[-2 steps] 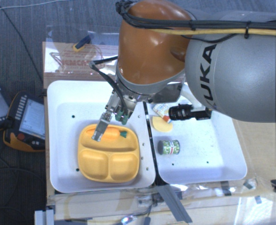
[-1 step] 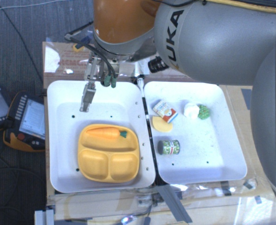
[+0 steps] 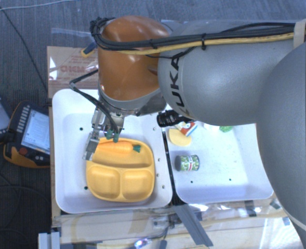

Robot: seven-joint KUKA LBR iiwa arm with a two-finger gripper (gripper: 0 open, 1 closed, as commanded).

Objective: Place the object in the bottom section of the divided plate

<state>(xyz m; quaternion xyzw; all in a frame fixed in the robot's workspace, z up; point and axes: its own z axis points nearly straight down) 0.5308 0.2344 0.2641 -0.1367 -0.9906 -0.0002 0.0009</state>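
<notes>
Carrot [image 3: 119,148] lies in plate's [image 3: 122,187] top section w/ hand [image 3: 105,134] just above; grip state can't tell.

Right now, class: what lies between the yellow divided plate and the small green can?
In the camera view, between the yellow divided plate and small green can run the two white bins' adjoining rims.

The grey arm [image 3: 230,66] reached in from the right, its orange band [image 3: 127,56] above the wrist, and the gripper [image 3: 102,136] pointed down over the left bin.
</notes>
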